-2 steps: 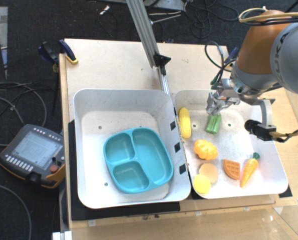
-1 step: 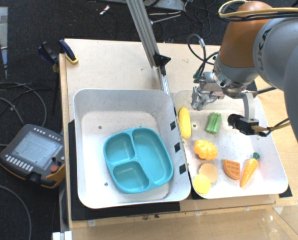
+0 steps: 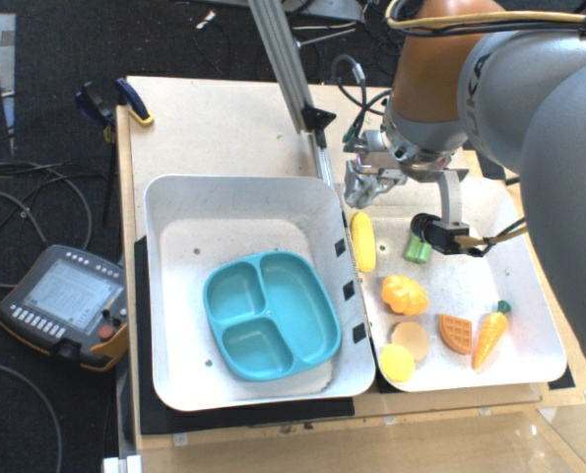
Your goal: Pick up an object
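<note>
The task's things are seen in the right bin [image 3: 529,264], none lifted. A yellow corn cob [image 3: 363,241] lies lengthwise along that bin's left wall, at approx. 9 o'clock in the bin. Just above it, toward 12 o'clock, the gripper [image 3: 366,187] is seen hanging over the bin's upper-left corner, apart from the cob; nothing is seen between its fingers, and whether they are open or closed can't be told from this angle.

At 3 o'clock from the cob a small green block [image 3: 417,250] is found, next to a black fitting w/ cable. At 5 o'clock from the cob an orange-yellow lumpy toy [image 3: 405,294] sits near the bin's middle. Below that, a tan round disc [image 3: 410,340] and a yellow lemon [image 3: 396,364] lie touching, lemon at the bin's lower-left corner. A waffle-patterned orange wedge [image 3: 456,332] lies at 3 o'clock from the disc, and a carrot [image 3: 489,335] w/ green tip is set just beside it, tilted.

The left bin [image 3: 174,215] holds a blue divided tray [image 3: 271,314], 3 compartments, placed toward 5 o'clock in the bin.

The arm [image 3: 509,77] is seen coming in from 2 o'clock, orange band above the wrist. On the floor at 9 o'clock a handheld control pad [image 3: 64,306] is seen.
</note>
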`<state>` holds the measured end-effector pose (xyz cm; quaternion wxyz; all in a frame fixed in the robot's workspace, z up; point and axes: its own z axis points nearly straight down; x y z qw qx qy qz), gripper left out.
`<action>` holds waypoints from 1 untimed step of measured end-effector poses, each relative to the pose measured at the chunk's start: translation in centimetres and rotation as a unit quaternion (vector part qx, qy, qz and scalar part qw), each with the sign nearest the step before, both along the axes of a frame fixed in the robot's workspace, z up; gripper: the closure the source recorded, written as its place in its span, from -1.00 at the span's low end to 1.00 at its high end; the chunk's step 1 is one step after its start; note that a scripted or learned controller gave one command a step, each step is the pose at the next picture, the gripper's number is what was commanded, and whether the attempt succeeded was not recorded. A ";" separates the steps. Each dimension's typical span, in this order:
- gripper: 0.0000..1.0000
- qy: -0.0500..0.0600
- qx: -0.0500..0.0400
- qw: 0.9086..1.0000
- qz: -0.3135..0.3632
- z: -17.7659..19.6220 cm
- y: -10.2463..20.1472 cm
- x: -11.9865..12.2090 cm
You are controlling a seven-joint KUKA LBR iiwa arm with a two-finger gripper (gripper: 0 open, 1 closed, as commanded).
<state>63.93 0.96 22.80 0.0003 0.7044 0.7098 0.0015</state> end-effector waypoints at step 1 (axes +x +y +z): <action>1.00 0.000 0.001 1.000 0.000 1.2 5.3 0.8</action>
